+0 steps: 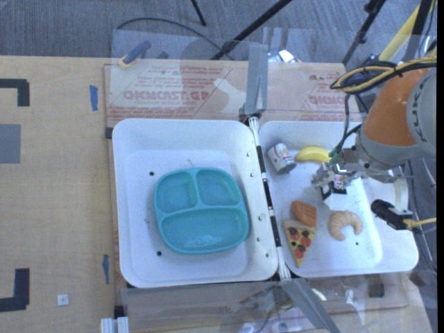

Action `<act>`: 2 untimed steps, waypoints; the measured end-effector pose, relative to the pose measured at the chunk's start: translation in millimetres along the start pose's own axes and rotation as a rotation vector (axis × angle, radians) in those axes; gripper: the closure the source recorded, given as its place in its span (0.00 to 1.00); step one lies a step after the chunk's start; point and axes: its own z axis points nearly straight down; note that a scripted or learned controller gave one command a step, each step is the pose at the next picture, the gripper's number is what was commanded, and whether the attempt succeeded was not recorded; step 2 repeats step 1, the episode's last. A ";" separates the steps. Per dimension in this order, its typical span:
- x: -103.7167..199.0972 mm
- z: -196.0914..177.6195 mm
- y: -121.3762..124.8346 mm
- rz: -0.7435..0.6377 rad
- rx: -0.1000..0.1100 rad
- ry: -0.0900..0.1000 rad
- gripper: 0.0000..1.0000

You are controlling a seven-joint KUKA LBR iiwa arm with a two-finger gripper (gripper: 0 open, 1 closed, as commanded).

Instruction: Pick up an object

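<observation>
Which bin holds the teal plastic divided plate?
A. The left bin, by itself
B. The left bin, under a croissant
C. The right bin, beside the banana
A: the teal plastic divided plate lies alone in the left white bin; the toy foods lie in the right white bin.

place: robotics lab | evidence: tripod legs point(277, 9), taped bench point(55, 186), two white bins point(132, 144)
</observation>
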 end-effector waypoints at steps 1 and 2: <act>87.7 -85.9 62.7 0.315 0.009 0.000 1.00; 87.7 -85.9 62.7 0.315 0.009 0.000 1.00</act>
